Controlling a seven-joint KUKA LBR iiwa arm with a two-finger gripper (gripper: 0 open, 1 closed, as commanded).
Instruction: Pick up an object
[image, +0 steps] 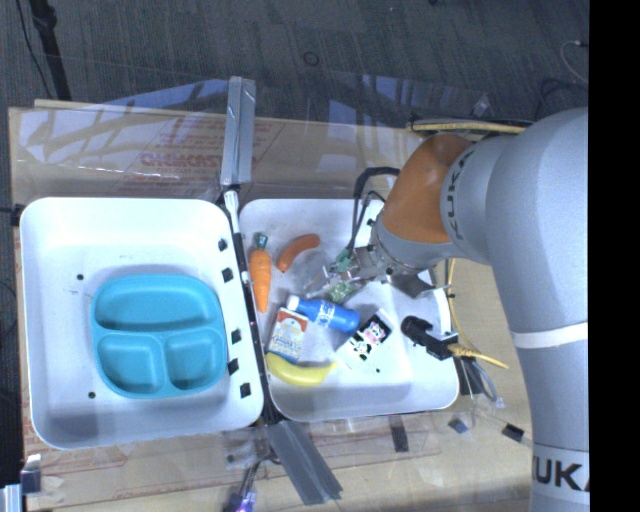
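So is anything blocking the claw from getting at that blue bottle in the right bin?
Nothing visible does. The gripper sits low in the right bin, just up and right of the blue bottle, with bare white floor between them. The carrot, sausage, carton and banana lie on the bottle's far side.

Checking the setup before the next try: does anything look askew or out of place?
Nothing stands out. The blue tray lies flat in the left bin; the carrot, banana and bottle lie jumbled in the right bin.
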